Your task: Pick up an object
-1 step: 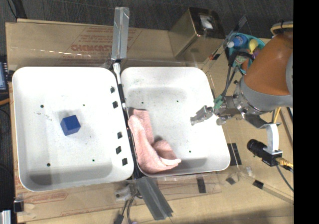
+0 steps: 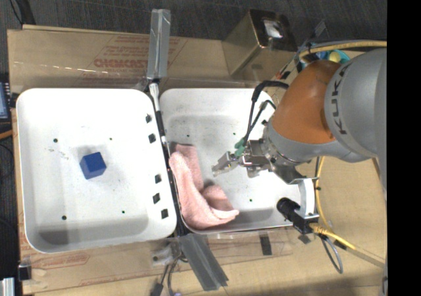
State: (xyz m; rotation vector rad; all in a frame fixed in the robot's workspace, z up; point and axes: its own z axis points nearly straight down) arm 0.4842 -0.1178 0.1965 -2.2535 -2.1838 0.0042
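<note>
**Robot arm over the right bin, pink cloth lying beside it**

Two shallow white bins are seen from above, set side by side on a counter [image 2: 72,58] covered with brown cardboard. Much of the right bin [image 2: 197,107] is hidden by the grey arm [image 2: 358,114] with its orange band, which is cut off at the picture's right. The pincer [image 2: 222,166] is seen low over the floor of the right bin, pointing toward the left; its fingers are small and blurred, and whether they are spread or pressed together cannot be told. Nothing can be made out between them.

A pink cloth [image 2: 194,189] is crumpled along the left wall of the right bin, running down to the near corner, where it is folded over itself. It lies just beside the pincer, apparently apart from it. In the left bin [image 2: 39,176], a small blue cube [image 2: 93,164] rests alone, well apart from the arm.
</note>
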